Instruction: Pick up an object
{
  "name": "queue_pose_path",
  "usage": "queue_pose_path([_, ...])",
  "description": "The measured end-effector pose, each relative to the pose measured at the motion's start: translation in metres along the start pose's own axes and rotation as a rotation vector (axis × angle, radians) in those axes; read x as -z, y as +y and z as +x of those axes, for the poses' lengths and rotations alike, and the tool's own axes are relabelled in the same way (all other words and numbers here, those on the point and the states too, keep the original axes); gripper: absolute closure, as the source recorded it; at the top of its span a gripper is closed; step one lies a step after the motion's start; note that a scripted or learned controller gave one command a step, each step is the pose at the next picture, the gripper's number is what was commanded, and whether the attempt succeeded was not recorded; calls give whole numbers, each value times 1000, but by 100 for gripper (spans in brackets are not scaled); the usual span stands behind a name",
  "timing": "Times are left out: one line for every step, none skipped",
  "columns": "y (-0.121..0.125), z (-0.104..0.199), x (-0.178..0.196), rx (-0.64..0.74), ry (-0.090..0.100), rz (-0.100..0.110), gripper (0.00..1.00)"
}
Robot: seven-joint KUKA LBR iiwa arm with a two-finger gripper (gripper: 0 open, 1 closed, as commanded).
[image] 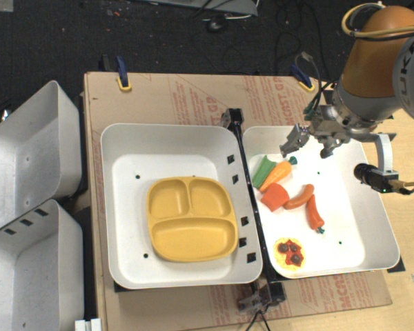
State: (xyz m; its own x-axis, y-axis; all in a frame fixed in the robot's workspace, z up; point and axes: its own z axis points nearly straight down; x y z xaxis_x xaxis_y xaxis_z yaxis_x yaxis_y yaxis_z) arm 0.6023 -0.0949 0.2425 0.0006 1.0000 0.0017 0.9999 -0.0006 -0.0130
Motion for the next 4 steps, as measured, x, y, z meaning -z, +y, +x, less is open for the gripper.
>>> queue_pose_path([2,0,7,2,-2,-13,0])
queue_pose_path([2,7,-39,2,-1,-7,0])
queue_pose_path([4,3,-84,-1,-1,-8,0])
queue_pose_path([7,1,-128,-1,-1,-8,0])
